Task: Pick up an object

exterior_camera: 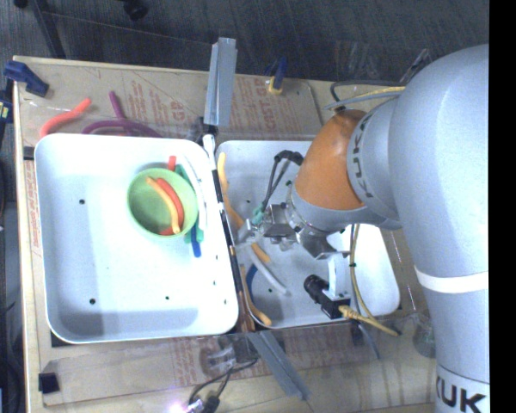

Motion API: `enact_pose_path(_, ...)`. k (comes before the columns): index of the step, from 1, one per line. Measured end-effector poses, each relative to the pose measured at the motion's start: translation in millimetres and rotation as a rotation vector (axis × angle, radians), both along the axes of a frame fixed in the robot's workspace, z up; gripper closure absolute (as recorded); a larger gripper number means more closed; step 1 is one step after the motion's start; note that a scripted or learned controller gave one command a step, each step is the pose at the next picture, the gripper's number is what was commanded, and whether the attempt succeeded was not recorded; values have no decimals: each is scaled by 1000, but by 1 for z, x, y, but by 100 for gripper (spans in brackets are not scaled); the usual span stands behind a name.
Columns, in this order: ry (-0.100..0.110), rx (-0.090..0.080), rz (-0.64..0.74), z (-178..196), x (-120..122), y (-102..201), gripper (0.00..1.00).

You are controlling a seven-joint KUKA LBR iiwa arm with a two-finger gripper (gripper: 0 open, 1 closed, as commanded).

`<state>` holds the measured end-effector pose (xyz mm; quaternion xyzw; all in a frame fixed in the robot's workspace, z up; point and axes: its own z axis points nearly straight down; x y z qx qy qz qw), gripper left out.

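Camera view looks down on a wooden bench (267,101) carrying two white bins side by side. The grey arm (439,170) with its orange band (327,166) reaches in from the right and hangs over the right bin (383,295), covering much of that bin's middle and right side. The gripper (263,222) sits low over the bin's left half, close to the wall shared with the other bin. From this angle it cannot be told whether it is spread or pinching anything.

Several loose things lie in the right bin near the gripper. A yellow stick (224,198) runs along the left wall, a tan stick (260,253) lies slanted just below the gripper, and a blue piece (251,276) rests near the bin's lower left corner. A thin white strip (273,275) lies just beside the blue piece.

The left bin (95,265) holds a green bowl (146,203) toward its right edge, in the upper half. An orange strip (167,196) and a red strip (179,205) lie curved inside the bowl. A small blue peg (196,246) lies at the bowl's lower right rim, near the bin's right wall.

On the bench beyond the left bin's upper edge lie an orange handle (64,117) and a purple hose (120,127). A grey bar (220,80) stands at the gap between the two bins.
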<state>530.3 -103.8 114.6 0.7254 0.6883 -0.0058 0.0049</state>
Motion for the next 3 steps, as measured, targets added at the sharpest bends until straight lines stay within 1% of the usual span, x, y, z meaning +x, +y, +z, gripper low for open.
enact_pose_path(1,1,12,139,-22,0,-16,0)
enact_pose_path(2,4,14,145,-13,-1,-15,100)
enact_pose_path(3,2,16,51,77,84,32,100)
